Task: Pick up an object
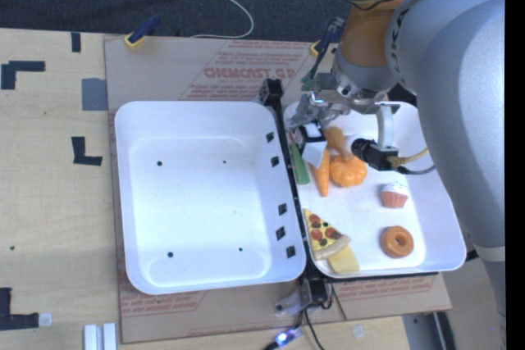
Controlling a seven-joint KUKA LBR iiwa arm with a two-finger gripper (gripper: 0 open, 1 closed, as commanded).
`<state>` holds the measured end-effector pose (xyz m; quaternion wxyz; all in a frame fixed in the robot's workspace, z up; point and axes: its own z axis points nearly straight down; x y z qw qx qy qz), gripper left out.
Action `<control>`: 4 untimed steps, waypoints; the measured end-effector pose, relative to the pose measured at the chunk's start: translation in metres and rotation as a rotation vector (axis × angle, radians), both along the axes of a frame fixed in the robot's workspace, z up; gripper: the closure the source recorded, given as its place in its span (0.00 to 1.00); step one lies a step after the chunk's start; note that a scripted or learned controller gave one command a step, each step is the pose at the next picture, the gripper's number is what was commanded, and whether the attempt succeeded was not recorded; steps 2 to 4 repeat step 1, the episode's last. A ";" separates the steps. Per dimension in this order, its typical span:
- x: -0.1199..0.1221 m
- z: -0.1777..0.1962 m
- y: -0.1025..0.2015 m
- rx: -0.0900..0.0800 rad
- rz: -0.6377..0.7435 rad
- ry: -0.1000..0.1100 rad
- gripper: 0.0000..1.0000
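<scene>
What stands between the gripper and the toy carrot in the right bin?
Nothing visible. The gripper hangs over the right bin at its upper left corner, just beside the top of the toy carrot. The small pumpkin lies right of the carrot, not between them.

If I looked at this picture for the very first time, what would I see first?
Probably the big grey robot arm with the orange band reaching in from the right over the right-hand white bin. Next, the bright toy food there: an orange carrot, a pizza slice, a brown doughnut and a pink cupcake. The left-hand white bin sits beside it.
</scene>
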<state>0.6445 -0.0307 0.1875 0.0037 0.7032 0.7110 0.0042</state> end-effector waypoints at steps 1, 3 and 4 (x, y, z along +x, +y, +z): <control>-0.006 0.029 0.056 0.000 -0.004 0.015 1.00; -0.006 0.029 0.056 0.000 -0.004 0.015 1.00; -0.006 0.029 0.056 0.000 -0.004 0.015 1.00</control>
